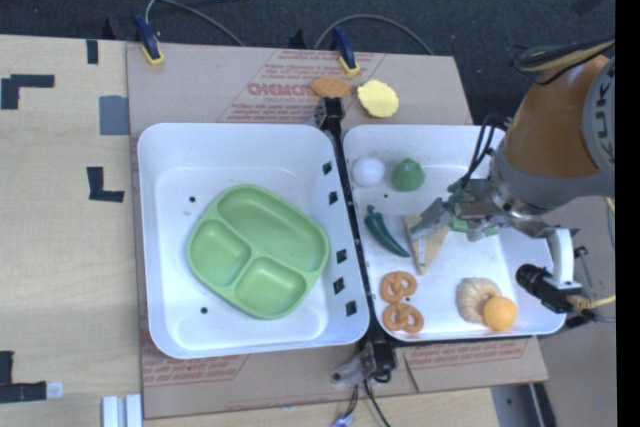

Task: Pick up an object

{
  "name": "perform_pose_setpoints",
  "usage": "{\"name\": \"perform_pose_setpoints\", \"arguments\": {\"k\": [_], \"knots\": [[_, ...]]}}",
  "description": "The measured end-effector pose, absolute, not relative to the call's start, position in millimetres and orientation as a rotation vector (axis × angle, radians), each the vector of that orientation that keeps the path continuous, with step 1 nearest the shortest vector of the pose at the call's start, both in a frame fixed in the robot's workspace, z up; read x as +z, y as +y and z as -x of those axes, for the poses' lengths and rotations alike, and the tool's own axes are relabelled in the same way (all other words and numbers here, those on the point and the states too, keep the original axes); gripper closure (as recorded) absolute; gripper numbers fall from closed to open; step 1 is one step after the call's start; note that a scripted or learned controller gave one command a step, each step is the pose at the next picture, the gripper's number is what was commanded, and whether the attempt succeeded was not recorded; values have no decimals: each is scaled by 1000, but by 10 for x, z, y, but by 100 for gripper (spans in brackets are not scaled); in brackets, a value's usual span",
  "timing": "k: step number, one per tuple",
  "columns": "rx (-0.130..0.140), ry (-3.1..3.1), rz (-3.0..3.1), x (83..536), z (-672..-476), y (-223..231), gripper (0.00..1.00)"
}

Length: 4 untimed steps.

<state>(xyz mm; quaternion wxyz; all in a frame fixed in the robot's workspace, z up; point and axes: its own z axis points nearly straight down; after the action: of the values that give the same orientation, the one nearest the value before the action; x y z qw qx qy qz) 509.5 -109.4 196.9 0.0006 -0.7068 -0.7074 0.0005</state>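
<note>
Right bin [520, 335]: pale tan wedge [428, 250].

Two bins sitting side by side; left bin [160, 215] holding a divided plate [258, 250]; right bin [440, 335] holding a ball [368, 172] and round fruit [407, 175] at the back, pepper [384, 231] near its left wall, wedge [427, 245] just right of it under the gripper [440, 218]; two pretzels [401, 302] in front; pastry [473, 295] touching an orange [499, 313] at front right; lemon [378, 99] lying behind the bins on cardboard [240, 85].

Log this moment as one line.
end effector: over right bin | nearest: tan wedge | grasp: unconfirmed | green tray: left bin
</note>
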Motion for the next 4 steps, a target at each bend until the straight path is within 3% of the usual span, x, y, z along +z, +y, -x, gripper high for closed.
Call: {"name": "perform_pose_setpoints", "arguments": {"k": [1, 2, 3, 4], "knots": [[3, -2222, 2218, 1331, -5924, -949, 0], [17, -2216, 2209, 909, -6575, -1093, 0], [42, -2201, 2194, 959, -6519, -1094, 100], [20, -2217, 2207, 1002, -6571, -1093, 0]]}}
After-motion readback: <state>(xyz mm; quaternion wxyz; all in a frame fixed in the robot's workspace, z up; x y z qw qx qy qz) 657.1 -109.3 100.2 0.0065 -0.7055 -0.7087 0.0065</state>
